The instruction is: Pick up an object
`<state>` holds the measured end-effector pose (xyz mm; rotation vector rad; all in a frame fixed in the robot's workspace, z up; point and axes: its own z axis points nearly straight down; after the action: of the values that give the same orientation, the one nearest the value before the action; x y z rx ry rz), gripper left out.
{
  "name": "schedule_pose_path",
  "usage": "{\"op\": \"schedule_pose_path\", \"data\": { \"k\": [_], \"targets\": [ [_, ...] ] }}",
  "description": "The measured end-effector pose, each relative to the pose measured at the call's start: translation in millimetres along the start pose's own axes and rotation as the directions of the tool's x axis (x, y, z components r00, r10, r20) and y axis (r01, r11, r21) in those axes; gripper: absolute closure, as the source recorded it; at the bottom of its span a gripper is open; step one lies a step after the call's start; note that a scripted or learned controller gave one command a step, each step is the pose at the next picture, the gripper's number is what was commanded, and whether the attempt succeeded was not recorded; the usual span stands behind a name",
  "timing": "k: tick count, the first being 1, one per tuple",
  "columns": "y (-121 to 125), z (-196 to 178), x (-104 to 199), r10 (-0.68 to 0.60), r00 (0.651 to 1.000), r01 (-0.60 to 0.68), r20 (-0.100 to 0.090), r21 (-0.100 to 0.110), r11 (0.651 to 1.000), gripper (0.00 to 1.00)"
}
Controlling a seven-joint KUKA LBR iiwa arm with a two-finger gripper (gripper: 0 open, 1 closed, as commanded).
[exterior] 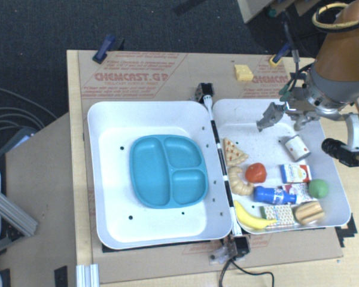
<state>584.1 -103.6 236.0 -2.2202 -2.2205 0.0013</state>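
Currently, the scene is set out as follows.

Tabletop: a board-covered tabletop [167, 79] is seen carrying two shallow white bins side by side.

Left bin: the left bin [107, 220] is occupied by a blue divided plate [167, 171], lying flat near its middle.

Right bin: the right bin [242, 115] is crowded along its near half with small toy foods.

Pincer: the pincer [285, 117] is held above the far part of the right bin, its two fingers spread apart and nothing seen between them.

Nearest candidate: a small white block [296, 147] is found just below the pincer, lying apart from the other items on bare bin floor.

Other candidates: a red tomato [256, 173], a waffle slice [233, 151], a banana [249, 217], a blue bottle [274, 195], a green ball [318, 189], a small carton [295, 173] and a bread roll [307, 212] are packed close together, several touching.

Handling judgement: the white block is judged light and stiff, probably smooth plastic, so a slip is possible if it is pinched at a corner.

Grip advice: it is best taken across its short sides, with the fingers turned to match its tilt.

Risk: the round tomato and ball are likely to roll away from closing fingers.

Progress: no item is lifted yet.
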Motion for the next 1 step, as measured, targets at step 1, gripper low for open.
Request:
{"op": "schedule_pose_path", "data": {
  "k": [1],
  "targets": [
    [-1.1, 151.6, -23.7, 0.001, 1.0, -0.001, 0.0, 0.0, 1.0, 0.0]
  ]
}}
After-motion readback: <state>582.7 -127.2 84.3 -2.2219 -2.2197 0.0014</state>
